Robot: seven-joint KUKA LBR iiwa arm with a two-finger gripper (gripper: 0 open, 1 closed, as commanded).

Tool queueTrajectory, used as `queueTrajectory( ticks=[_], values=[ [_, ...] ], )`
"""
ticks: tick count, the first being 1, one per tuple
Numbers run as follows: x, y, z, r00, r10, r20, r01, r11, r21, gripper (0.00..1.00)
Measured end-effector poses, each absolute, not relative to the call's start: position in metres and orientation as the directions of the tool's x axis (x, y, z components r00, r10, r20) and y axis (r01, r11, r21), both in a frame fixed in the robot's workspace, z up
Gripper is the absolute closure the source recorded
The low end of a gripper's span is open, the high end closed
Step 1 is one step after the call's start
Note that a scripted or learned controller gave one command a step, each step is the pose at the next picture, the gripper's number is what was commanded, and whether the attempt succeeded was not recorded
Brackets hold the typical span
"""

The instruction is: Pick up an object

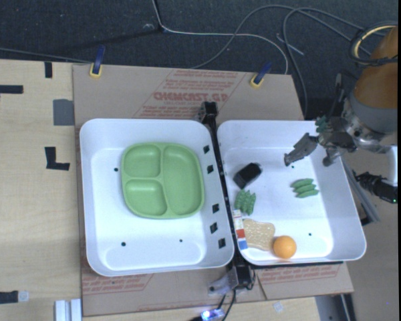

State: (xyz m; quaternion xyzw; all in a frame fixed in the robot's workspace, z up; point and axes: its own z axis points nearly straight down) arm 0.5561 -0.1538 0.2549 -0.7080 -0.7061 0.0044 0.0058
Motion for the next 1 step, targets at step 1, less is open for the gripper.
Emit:
queueTrajectory(
  ticks=[1],
  values=[
    [0.5583, -0.1532, 0.2625, -0.001, 1.000, 0.000, 1.000, 0.001, -0.002, 0.00]
  ],
)
